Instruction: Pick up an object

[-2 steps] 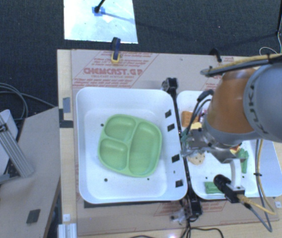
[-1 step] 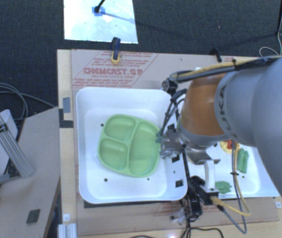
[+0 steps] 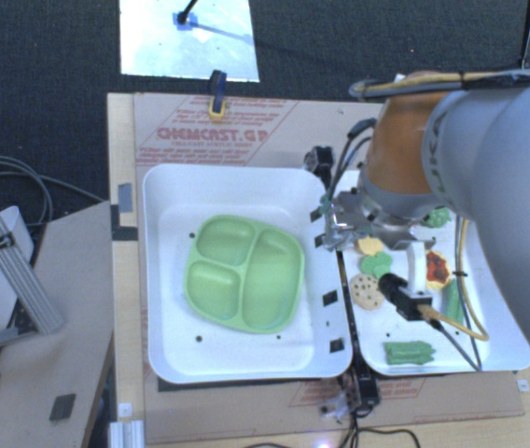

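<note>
Gripper [image 3: 374, 234] over right bin [image 3: 461, 360]; whether clenched, cannot tell. Yellow bit [image 3: 369, 246], green bit [image 3: 374, 265], cookie [image 3: 368, 291] crowd its 6 o'clock. Risk: jostles neighbours, grabs nothing.

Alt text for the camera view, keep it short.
The grey-and-orange arm hangs over the right bin, which holds a cookie, a green block and other small items. The left bin holds a green divided plate.
</note>
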`<state>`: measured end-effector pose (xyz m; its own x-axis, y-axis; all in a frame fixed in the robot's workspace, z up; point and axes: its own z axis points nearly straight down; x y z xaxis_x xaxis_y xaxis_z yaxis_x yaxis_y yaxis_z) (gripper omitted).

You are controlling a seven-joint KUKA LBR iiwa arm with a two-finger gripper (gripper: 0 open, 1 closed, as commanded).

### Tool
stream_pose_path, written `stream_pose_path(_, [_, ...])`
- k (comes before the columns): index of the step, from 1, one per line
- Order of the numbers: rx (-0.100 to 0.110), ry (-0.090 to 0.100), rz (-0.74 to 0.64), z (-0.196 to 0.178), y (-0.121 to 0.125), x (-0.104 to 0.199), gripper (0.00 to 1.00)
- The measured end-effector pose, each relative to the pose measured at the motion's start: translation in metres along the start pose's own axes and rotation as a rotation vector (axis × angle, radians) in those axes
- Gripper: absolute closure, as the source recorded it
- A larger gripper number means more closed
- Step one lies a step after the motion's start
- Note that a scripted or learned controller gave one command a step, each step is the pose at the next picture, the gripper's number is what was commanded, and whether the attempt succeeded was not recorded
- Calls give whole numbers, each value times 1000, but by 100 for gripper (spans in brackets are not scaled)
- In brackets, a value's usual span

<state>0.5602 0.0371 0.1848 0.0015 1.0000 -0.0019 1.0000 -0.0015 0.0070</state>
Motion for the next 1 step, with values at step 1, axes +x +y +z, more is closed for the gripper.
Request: stream_pose_path(1, [8, 1, 3, -19, -69, -43, 0])
